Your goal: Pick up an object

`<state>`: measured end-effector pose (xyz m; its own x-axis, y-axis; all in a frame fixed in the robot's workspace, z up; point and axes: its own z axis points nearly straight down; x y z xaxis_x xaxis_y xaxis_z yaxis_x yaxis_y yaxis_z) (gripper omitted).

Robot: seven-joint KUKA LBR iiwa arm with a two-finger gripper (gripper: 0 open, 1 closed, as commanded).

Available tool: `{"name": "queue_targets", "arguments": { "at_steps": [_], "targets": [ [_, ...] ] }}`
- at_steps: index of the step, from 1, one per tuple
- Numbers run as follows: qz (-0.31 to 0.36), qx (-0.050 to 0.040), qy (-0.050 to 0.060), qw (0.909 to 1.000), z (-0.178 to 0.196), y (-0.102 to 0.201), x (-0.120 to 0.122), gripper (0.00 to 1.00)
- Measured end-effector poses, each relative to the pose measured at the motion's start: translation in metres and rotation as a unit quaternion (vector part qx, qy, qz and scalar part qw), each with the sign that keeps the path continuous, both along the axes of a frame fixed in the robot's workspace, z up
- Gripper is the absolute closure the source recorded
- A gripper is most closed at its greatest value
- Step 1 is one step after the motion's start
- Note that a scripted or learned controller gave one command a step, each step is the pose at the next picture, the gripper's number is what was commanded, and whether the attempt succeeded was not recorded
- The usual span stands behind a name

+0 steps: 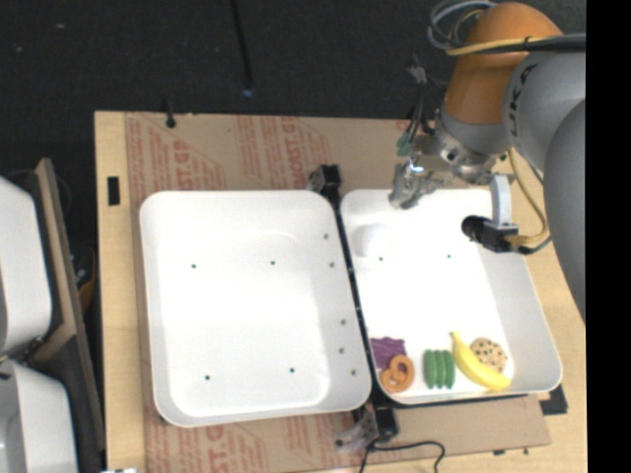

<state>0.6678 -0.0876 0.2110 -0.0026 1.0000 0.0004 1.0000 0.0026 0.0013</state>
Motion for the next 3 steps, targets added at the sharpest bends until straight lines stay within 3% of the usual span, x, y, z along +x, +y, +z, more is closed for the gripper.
{"name": "queue_targets", "arguments": {
  "at_steps": [3],
  "targets": [
    [0.0, 0.0002, 0.001, 1.0, 0.014, 0.151, -0.063, 1.0]
  ]
}}
